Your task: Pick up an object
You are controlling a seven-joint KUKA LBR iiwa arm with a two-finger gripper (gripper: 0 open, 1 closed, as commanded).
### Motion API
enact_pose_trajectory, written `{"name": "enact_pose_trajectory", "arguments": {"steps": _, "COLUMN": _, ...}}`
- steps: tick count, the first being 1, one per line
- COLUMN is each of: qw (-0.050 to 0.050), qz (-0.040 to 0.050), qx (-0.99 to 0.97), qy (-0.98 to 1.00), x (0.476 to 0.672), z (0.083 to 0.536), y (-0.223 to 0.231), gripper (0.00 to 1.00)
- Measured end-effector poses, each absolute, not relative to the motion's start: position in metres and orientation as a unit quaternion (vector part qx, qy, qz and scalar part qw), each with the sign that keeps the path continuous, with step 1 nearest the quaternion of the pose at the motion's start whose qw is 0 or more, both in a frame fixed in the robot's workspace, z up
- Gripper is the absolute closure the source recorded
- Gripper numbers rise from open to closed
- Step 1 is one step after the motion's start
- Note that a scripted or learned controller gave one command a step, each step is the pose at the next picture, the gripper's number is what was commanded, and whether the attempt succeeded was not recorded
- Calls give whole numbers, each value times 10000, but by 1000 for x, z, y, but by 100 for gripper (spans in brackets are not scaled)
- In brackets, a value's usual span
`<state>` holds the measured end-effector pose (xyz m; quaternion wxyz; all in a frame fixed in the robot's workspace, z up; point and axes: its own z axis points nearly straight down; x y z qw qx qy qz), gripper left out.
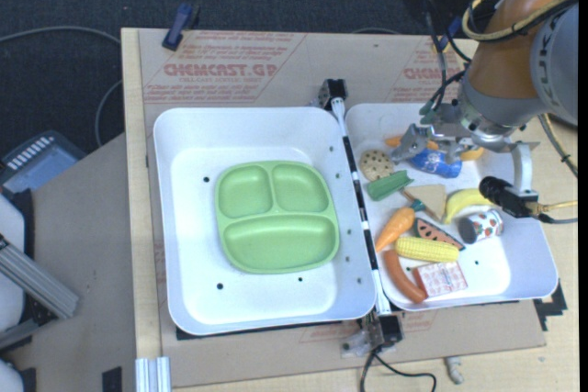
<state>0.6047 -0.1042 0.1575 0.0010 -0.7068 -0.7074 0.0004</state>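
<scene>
**Pincer low over the blue item in the right bin**

The pincer [430,145] hangs at the far end of the right bin [537,275], directly over a small blue object [437,163] that lies against an orange piece [395,141] near the bin's back wall. Whether it is spread or pressed together I cannot tell; the wrist and grey arm [514,60] hide that, and nothing can be seen clamped in it.

The likely target is that blue object. It looks like a small moulded plastic toy: light, stiff, smooth and probably a little slippery, with no sign of being fragile. Its shape is partly covered, so the safest hold would be across its narrow width, near the middle, so it cannot swivel out.

The rest of the bin is crowded with play food: a cookie [374,164], a green piece [389,184], a carrot [396,228], a corn cob [428,249], a banana [466,200], a sausage [402,275] and a red-and-white packet [437,278]. These appear equally light and hard; the rounded ones would tend to roll or squirt sideways under an off-centre pinch.

The left bin [179,225] holds a green divided plate [275,217]. Both bins sit on the counter [276,60].
</scene>
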Motion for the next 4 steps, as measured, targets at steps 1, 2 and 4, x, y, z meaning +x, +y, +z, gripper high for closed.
{"name": "enact_pose_trajectory", "arguments": {"steps": 1, "qw": -41, "qz": -26, "qx": -7072, "qy": -7070, "x": 541, "z": 91, "y": -103, "gripper": 0}}
{"name": "enact_pose_trajectory", "arguments": {"steps": 2, "qw": -77, "qz": -49, "qx": -7065, "qy": -7076, "x": 528, "z": 90, "y": -103, "gripper": 0}}
{"name": "enact_pose_trajectory", "arguments": {"steps": 4, "qw": -6, "qz": -3, "qx": -7070, "qy": -7072, "x": 561, "z": 85, "y": -99, "gripper": 0}}
